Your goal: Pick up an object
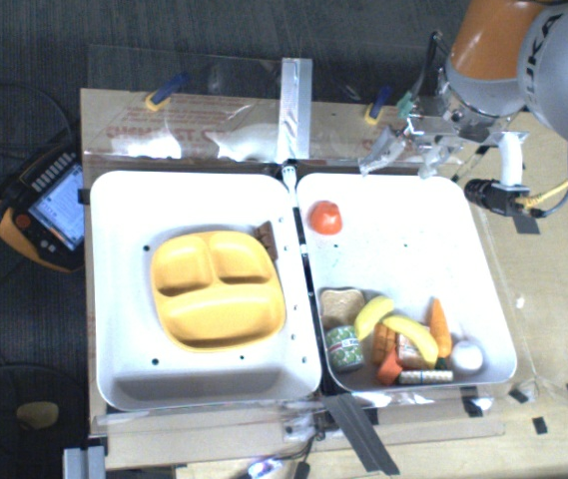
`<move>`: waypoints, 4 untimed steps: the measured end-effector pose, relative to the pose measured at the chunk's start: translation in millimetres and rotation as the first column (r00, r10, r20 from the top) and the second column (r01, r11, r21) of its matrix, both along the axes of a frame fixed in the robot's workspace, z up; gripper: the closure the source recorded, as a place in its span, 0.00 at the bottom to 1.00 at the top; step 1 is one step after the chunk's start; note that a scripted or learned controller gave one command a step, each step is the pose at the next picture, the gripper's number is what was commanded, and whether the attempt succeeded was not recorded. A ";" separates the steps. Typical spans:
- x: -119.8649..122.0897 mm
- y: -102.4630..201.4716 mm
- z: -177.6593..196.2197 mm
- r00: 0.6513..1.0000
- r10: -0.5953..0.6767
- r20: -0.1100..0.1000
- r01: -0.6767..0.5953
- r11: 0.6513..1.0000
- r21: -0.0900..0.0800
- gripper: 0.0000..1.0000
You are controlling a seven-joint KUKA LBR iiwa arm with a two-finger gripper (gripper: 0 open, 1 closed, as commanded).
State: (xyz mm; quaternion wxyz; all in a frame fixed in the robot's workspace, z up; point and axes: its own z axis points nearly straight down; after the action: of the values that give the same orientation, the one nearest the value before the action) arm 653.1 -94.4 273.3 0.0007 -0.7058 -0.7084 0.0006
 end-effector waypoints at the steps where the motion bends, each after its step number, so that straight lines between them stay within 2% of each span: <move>1: -11.5 -64.0 -129.1 0.999 -0.054 -0.002 0.054 0.999 -0.002 0.00; 2: -80.6 -83.7 -175.3 0.999 -0.046 -0.001 0.046 0.999 0.000 0.00; 3: -125.5 -117.0 -179.5 0.989 0.147 0.026 -0.148 0.989 0.004 0.00; 4: -150.5 -107.0 -182.2 0.996 0.084 0.021 -0.084 0.996 -0.005 0.00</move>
State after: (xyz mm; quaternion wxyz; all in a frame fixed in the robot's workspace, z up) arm 502.6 -201.5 91.1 -0.0086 -0.6754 -0.7374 -0.0054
